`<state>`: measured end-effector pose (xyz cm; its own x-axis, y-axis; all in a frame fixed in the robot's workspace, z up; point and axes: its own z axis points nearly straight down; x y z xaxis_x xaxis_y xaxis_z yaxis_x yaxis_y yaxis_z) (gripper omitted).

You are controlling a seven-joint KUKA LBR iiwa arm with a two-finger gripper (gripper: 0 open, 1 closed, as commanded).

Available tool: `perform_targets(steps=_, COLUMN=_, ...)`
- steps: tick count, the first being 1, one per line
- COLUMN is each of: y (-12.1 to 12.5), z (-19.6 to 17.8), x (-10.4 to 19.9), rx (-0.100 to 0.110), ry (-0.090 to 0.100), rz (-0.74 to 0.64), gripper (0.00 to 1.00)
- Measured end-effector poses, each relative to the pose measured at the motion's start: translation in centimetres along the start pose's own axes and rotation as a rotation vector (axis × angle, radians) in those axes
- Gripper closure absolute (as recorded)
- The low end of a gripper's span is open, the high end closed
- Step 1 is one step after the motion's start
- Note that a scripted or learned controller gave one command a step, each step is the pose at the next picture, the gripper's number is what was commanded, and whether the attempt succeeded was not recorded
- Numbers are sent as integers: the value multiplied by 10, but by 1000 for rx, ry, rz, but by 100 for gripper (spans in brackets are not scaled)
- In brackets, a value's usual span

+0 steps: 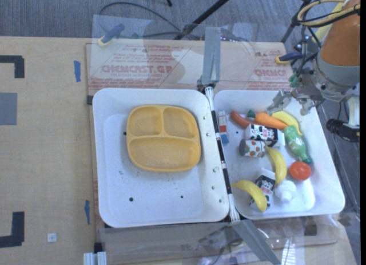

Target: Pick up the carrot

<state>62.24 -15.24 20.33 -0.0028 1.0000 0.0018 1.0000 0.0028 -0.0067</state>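
Two pale metal fingers [293, 100] hang splayed apart with nothing between them, over the far rim of your right bin [327, 143], under the grey wrist and orange band of the arm [338, 52]. The carrot [270, 120], a smooth orange taper, lies just below them in the bin's far part, its tip pointing toward the far-left corner, touching a red sausage-shaped piece [240, 119] on its left and a yellow banana [287, 119] on its right. Three bananas in all: that one, a second [278, 163] mid-bin and a third [253, 193] by the near rim. You also have two black-and-white cartons [263, 134], one green bottle [296, 143] and one glossy red tomato [299, 170]. Little open room shows around the carrot. The left bin [114, 201] holds one matte yellow divided plate [163, 138] with three compartments, with bare speckled floor around it. Both bins rest on the tan counter [40, 161].
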Motion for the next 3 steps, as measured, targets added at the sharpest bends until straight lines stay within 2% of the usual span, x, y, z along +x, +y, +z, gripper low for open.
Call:
perform_targets(steps=1, y=7, z=99, x=1, rx=-7, ry=-2, rz=-23, gripper=0)
perform_targets(steps=2, y=41, z=111, x=-13, rx=19, ry=-3, rz=-283, gripper=0)
perform_targets(steps=3, y=42, z=97, x=-22, rx=17, ry=-20, rz=-282, gripper=100)
